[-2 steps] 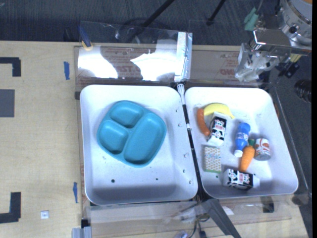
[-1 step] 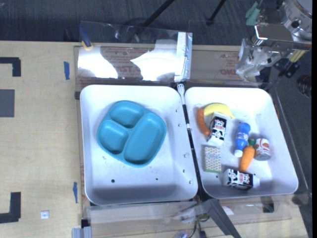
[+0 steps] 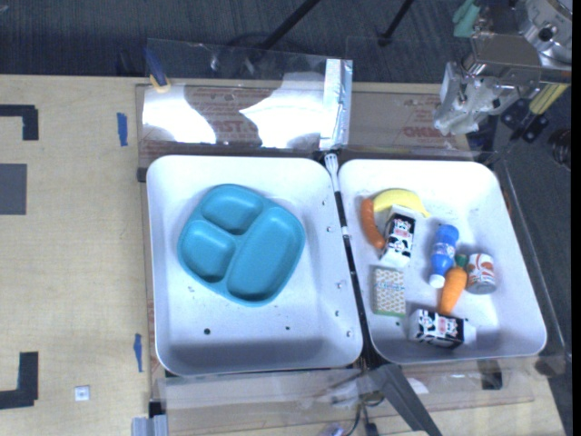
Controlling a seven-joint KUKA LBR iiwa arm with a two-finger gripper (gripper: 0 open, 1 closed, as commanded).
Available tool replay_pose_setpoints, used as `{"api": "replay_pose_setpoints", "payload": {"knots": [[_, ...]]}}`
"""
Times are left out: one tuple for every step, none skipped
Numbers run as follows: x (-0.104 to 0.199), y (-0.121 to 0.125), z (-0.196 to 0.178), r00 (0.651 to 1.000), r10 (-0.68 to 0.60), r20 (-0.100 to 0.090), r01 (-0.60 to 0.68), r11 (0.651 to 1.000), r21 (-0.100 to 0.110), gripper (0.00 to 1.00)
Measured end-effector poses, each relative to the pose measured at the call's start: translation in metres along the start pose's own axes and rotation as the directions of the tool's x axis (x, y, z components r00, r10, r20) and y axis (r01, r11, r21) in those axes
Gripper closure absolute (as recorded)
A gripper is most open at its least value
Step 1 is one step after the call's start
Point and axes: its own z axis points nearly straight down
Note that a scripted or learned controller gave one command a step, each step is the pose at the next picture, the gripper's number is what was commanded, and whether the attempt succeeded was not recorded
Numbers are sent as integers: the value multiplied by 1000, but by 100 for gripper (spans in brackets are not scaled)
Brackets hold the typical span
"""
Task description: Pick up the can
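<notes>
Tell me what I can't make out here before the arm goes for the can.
- Gripper: small and blurred above the right bin; finger state unreadable.
- Can: label too small to read; the carrot lies against its left side.
- Arm: cut off by the top and right edges.
- Banana: partly covered by the milk carton.

Two bins sit side by side on a bench. The left bin (image 3: 172, 334) holds a divided plate (image 3: 241, 242) near its middle. The right bin (image 3: 522, 334) holds a cluster of small items. A banana (image 3: 399, 198) lies at the back, with a carton (image 3: 398, 238) just in front of it. Right of the carton stands a bottle (image 3: 443, 249), and a can (image 3: 480, 272) lies further right. A second carton (image 3: 439, 328) lies nearest the front. The gripper (image 3: 458, 107) hangs behind the right bin, beyond its rim.
</notes>
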Motion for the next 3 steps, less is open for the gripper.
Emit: {"api": "replay_pose_setpoints", "payload": {"knots": [[2,1,-10,1000,-4,0,4,1000,-4,100],[4,2,-21,1000,-8,0,8,1000,-7,100],[7,3,-31,1000,-13,0,13,1000,-11,100]]}}
